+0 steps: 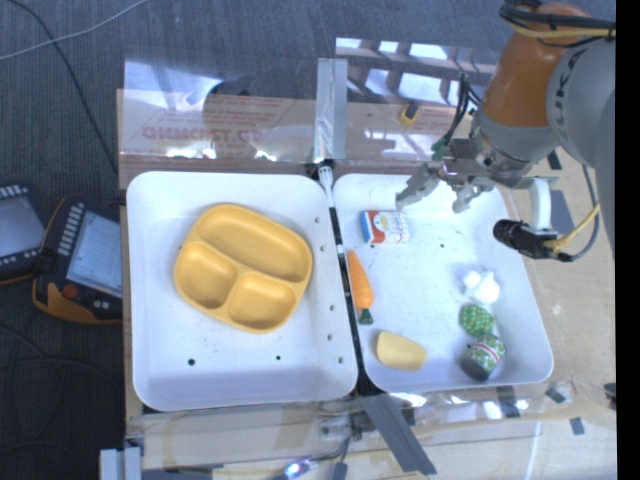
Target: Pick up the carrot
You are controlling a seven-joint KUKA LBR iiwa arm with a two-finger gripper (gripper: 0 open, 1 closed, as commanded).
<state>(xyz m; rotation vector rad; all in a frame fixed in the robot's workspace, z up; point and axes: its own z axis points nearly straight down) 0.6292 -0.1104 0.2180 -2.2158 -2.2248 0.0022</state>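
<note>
Left bin (pixel 150 368): yellow divided plate (pixel 243 265). Right bin (pixel 520 268): gripper (pixel 437 194) at far end, fingers spread, gripping nothing; small carton (pixel 385 227) just below; carrot (pixel 359 284) along left wall, well apart from gripper; yellow piece (pixel 400 350) near front.

Bench (pixel 230 133): brown top, clear sheeting over far part, glare on it. Two shallow white bins side by side on bench, rims touching at centre. Left bin (pixel 150 298): yellow divided tray inside. Right bin (pixel 520 298): several small items inside. Dark grey carpet floor (pixel 120 18) beyond bench; thin cables across it. On floor left of bench: orange-edged pendant (pixel 80 263) with screen.
</note>
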